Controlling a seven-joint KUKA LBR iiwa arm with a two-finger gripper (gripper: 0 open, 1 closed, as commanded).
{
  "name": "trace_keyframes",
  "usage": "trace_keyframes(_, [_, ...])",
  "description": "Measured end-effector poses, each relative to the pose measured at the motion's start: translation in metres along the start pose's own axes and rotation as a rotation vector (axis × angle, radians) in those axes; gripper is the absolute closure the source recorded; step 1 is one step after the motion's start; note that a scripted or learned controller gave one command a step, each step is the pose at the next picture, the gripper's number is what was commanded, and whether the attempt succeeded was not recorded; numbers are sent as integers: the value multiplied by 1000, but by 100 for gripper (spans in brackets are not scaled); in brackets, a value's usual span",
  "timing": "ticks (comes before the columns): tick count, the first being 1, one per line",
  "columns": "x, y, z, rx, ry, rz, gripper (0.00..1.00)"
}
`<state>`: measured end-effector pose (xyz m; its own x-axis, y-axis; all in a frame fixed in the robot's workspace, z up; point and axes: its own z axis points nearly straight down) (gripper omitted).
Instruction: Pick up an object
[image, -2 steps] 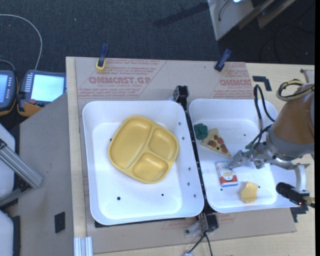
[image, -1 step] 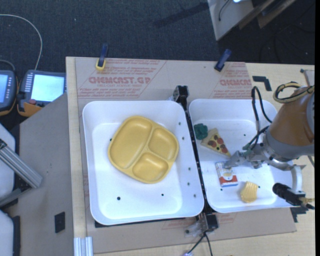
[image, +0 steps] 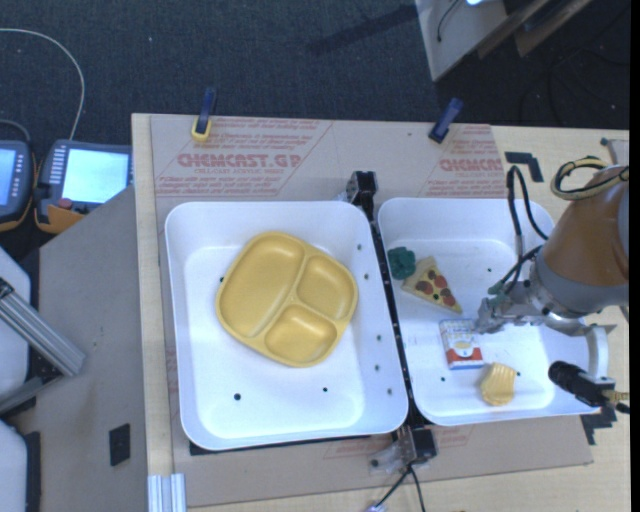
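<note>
Four items I count in right bin (image: 520, 225): green piece (image: 402, 262), pizza slice (image: 431, 283), red-white box (image: 462, 347), yellow chunk (image: 497, 383). Gripper (image: 490, 315) beside box; finger state I cannot tell.

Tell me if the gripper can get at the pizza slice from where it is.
Probably yes. The pizza slice lies flat in the right bin, apart from the green toy and the fries box, nothing over it; the gripper hangs close beside it.

Divided plate (image: 288, 310) in left bin (image: 190, 300); pizza slice (image: 431, 283), small carton (image: 461, 346), corn piece (image: 498, 383) in right bin (image: 470, 212).
</note>
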<state>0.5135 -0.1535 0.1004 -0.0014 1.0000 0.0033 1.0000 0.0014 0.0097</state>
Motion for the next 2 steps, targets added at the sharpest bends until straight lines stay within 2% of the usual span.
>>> trace_keyframes(1, [-4,2,-63,3,-6,0,100])
trace_keyframes(2, [-1,12,-110,3,-6,0,100])
